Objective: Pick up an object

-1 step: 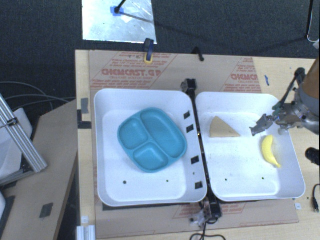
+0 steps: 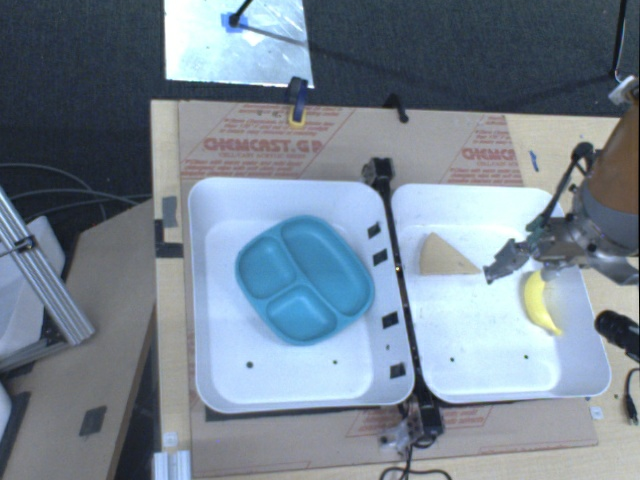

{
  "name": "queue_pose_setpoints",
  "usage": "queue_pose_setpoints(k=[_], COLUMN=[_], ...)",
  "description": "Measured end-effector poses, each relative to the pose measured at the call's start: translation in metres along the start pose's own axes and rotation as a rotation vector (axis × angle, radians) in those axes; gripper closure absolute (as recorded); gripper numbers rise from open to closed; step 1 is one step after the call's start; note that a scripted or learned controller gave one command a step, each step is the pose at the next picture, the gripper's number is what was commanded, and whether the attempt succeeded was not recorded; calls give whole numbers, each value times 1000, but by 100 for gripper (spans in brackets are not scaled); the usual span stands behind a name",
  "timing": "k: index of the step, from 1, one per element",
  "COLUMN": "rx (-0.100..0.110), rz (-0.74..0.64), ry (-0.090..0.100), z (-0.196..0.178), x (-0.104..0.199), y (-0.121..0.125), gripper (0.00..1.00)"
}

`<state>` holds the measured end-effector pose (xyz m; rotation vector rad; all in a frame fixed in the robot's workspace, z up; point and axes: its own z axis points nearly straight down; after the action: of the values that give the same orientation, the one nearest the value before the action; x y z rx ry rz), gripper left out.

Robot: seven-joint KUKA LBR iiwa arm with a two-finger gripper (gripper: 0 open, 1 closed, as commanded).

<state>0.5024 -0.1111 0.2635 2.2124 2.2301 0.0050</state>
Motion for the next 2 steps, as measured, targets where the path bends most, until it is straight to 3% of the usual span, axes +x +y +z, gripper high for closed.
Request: queue_pose_setpoints(k=[1,2], rx=[-4,1], rz=[-3,-6], ry=[-1,1], z=[-48,-8], x=[72,170], y=[-14,39], gripper=[0,0])
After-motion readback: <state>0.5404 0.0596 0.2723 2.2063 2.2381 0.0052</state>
